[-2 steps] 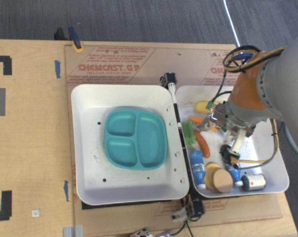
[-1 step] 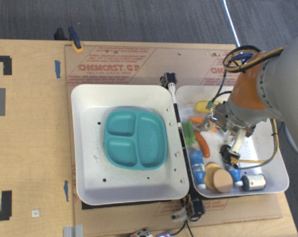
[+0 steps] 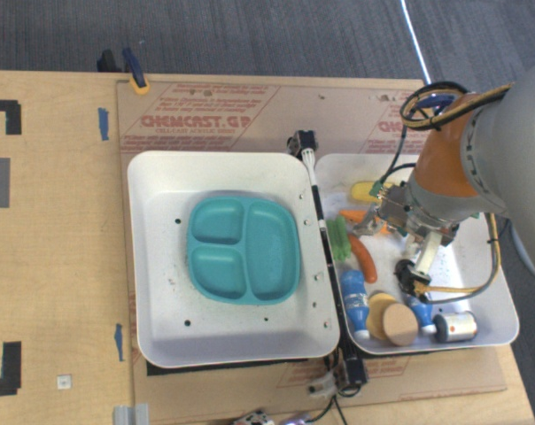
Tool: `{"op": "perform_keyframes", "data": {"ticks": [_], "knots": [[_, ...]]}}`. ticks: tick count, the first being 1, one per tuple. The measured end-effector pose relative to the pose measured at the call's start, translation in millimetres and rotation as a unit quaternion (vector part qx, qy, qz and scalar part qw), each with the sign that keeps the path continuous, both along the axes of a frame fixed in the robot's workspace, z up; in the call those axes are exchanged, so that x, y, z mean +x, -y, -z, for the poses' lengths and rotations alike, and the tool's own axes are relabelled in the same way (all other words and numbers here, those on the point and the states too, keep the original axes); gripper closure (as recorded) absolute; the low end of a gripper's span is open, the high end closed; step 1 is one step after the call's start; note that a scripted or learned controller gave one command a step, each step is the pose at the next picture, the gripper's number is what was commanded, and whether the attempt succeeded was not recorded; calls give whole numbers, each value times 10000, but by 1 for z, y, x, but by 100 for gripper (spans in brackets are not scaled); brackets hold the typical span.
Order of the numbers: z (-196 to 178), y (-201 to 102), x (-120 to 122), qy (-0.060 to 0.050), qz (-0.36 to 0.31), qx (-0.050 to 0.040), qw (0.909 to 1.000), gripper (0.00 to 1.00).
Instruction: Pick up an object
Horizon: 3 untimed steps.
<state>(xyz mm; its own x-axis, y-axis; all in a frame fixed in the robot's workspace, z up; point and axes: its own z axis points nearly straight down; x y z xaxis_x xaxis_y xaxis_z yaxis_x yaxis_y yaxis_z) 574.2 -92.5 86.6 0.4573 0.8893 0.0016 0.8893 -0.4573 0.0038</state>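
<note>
Gripper [image 3: 389, 213] hangs low over crowded right bin [image 3: 468, 259] near its left wall, grip state can't tell; small objects [image 3: 363, 258] packed along that wall and near edge; left bin [image 3: 157, 237] holds centered teal plate [image 3: 245, 248], margins bare.

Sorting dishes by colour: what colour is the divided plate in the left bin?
Teal; the divided plate shows best in the camera view.

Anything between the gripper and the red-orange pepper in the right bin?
Nothing visible. The gripper is over the right bin. The red-orange pepper lies beside it, toward the other bin, uncovered. A green piece flanks the pepper's far side.
</note>
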Motion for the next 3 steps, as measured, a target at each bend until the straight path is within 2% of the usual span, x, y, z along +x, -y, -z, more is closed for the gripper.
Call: {"op": "perform_keyframes", "data": {"ticks": [1,2,3], "knots": [[0,3,-10,1,950,8,9955,0],[-98,-75,-36,-27,1353,13,9908,0],[-98,-75,-36,-31,1353,8,9908,0]]}}
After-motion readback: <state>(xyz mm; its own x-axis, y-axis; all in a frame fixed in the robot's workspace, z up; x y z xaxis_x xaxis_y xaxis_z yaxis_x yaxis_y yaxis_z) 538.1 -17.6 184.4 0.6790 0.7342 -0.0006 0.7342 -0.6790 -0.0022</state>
